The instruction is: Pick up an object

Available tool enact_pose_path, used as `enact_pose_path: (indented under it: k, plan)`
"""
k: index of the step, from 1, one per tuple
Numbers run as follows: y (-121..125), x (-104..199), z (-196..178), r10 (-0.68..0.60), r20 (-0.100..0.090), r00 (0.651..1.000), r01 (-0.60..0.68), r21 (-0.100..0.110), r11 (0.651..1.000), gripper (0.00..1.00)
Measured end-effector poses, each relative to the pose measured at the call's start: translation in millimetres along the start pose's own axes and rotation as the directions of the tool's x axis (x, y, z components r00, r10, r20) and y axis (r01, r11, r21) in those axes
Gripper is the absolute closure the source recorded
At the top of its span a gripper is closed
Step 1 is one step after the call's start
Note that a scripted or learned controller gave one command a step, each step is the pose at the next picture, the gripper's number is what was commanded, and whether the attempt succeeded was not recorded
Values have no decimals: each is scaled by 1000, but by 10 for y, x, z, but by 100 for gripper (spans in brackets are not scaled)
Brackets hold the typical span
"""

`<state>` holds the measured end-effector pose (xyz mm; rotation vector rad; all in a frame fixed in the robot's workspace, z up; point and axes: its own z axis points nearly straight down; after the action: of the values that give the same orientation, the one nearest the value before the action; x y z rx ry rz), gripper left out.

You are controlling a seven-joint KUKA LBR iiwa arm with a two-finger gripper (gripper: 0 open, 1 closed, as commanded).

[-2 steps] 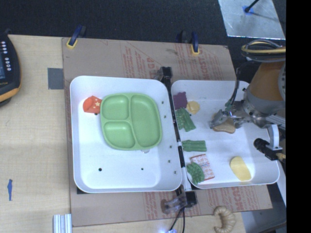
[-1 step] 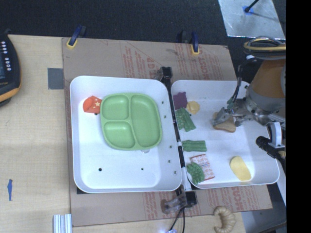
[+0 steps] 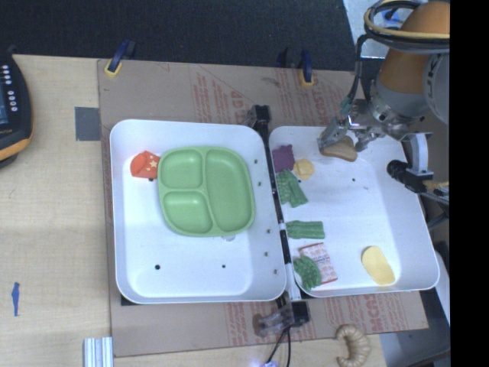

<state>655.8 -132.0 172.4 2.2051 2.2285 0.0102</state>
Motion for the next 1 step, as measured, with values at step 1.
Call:
enact_pose_path:
  k: [1]
  plan:
    - [6, 540, -213, 2, 0, 1000, -2, 8, 1000, 100]
